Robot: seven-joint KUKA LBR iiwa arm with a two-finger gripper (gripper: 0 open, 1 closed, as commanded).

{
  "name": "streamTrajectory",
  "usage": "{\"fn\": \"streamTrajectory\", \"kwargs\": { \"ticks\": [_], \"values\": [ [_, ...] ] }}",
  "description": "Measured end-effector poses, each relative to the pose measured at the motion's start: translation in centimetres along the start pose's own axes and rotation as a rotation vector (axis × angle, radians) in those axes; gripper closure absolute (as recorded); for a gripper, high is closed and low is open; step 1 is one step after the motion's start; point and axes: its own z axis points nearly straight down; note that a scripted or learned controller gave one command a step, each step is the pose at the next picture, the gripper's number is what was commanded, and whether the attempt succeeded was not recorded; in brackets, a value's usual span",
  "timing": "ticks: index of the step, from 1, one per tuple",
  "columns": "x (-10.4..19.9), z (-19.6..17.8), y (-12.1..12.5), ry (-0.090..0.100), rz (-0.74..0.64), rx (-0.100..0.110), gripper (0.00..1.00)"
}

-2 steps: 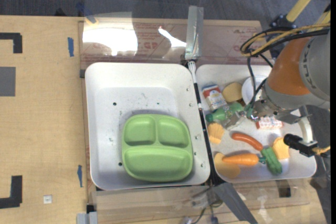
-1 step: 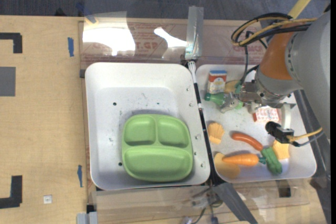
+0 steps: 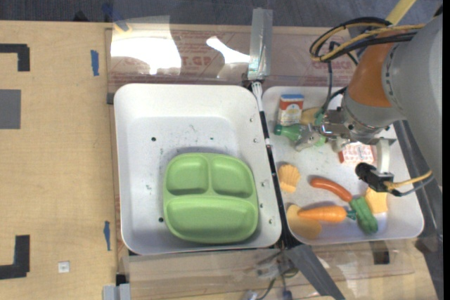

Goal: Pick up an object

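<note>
At the far left of the right bin, just left of the gripper (open or closed: cannot tell), pinch the small green toy, likely light, stiff, slippery plastic, across its narrow middle.

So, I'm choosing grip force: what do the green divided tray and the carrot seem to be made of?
The green divided tray looks like moulded plastic with a matte to satin finish: even colour, rounded compartment edges, soft highlights. The carrot looks like a plastic toy, smooth and slightly glossy, uniformly orange with a green top; hard or soft, I cannot tell.
</note>
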Motion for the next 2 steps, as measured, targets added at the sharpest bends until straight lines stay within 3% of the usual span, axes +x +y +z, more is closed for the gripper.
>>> {"fn": "streamTrajectory", "kwargs": {
  "ticks": [1, 2],
  "values": [
    [1.2, 0.1, 2.3, -0.003, 0.264, 0.032, 0.00],
    [-4.7, 0.3, 4.8, 0.000, 0.847, 0.012, 0.00]
  ]
}}
